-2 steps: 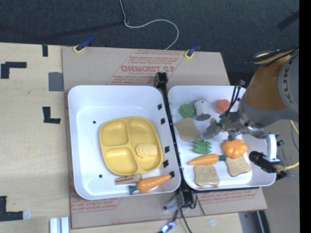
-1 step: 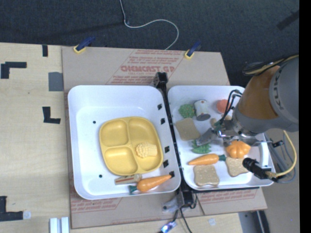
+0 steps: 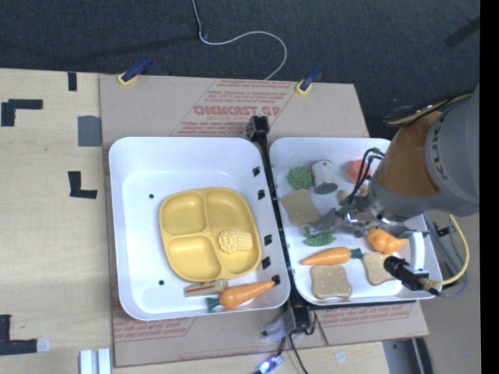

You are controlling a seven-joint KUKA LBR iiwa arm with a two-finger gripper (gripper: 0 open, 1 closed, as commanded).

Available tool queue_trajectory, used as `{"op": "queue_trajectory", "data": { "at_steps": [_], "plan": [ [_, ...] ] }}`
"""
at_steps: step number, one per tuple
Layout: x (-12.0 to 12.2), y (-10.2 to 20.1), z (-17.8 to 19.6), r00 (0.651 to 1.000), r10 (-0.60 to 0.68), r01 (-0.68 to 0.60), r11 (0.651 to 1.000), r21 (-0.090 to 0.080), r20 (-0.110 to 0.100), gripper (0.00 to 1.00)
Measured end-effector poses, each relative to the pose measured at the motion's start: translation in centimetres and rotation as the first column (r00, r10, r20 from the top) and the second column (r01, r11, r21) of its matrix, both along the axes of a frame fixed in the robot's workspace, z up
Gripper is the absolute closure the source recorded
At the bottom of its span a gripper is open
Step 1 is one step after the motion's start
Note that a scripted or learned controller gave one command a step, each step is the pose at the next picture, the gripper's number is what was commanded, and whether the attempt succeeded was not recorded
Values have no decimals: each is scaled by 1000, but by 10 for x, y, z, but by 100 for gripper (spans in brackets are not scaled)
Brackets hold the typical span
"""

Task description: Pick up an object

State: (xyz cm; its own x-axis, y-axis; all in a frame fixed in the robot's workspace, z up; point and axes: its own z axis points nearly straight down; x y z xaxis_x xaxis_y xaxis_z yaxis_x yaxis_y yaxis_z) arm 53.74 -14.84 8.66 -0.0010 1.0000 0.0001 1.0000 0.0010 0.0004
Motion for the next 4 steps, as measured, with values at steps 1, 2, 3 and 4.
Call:
{"op": "queue_trajectory", "data": {
  "at_steps": [1, 2, 3, 4],
  "plan": [
    [4, 3, 15, 1000, 2, -2, 1000, 5, 11, 100],
    [2, 3, 78, 1000, 0, 0, 1000, -1, 3, 100],
    [12, -1, 133, 1000, 1, -1, 1000, -2, 4, 100],
    [12, 0, 138, 1000, 0, 0, 1000, 0, -1, 100]
  ]
}}
